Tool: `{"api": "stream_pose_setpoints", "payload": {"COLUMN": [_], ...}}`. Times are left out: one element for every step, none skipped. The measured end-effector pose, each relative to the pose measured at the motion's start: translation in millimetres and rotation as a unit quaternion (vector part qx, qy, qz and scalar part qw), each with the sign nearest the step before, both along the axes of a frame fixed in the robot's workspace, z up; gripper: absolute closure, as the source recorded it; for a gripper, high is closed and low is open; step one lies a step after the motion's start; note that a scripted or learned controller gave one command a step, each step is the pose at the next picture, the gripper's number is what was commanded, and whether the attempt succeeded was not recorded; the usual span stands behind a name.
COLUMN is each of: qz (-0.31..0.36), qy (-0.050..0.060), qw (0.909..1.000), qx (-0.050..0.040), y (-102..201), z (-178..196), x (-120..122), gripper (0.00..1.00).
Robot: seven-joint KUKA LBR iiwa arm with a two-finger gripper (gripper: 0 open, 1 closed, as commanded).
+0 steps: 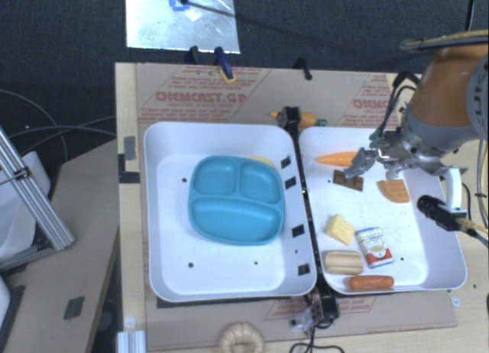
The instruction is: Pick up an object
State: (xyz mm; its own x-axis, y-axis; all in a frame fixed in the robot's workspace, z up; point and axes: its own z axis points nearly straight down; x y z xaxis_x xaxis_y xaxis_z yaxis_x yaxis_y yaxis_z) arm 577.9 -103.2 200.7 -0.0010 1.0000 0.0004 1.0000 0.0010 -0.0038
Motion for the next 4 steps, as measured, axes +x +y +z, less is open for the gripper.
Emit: {"api": "stream_pose_setpoints", "payload": {"qz": [0.000, 0.000, 0.000, 0.000], "qy": [0.000, -0.001, -0.001, -0.003], "qw": [1.0000, 1.0000, 1.0000, 1.0000], "qx": [-0.0001, 0.0000, -0.0001, -0.0003], "y": [-7, -4, -4, -4], "z": [-49, -93, -117, -105], "x": [-7, -2, -2, -1], "gripper": [0.00, 0.00, 0.00, 1.00]}}
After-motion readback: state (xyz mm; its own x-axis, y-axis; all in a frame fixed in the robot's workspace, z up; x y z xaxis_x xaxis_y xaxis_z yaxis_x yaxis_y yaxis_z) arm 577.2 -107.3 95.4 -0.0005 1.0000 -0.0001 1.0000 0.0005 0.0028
